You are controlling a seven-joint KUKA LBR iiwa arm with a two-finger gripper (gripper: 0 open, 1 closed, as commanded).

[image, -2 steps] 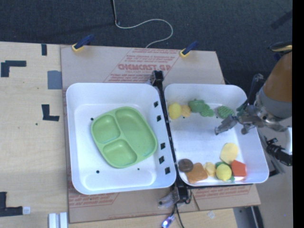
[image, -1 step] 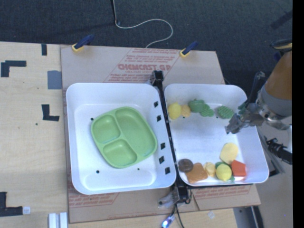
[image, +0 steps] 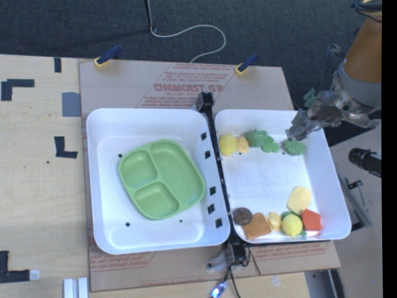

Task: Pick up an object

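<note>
Now poised at the right bin's (image: 335, 185) far edge, gripper (image: 299, 131), jaw state impossible to tell, just above small green toy (image: 294, 146).

A single fixed camera looks down on the bench from above at a slant, set far enough back to take in both white bins whole. The left bin (image: 99, 185) sits left of centre and the right bin (image: 329, 185) just beside it, the two touching along a black divider. The far edge of the cardboard sheet (image: 186, 85) under the bins lies toward the top of the frame, with dark floor beyond; the near bin edges come close to the bottom. The arm (image: 366, 48) enters at the upper right corner
</note>
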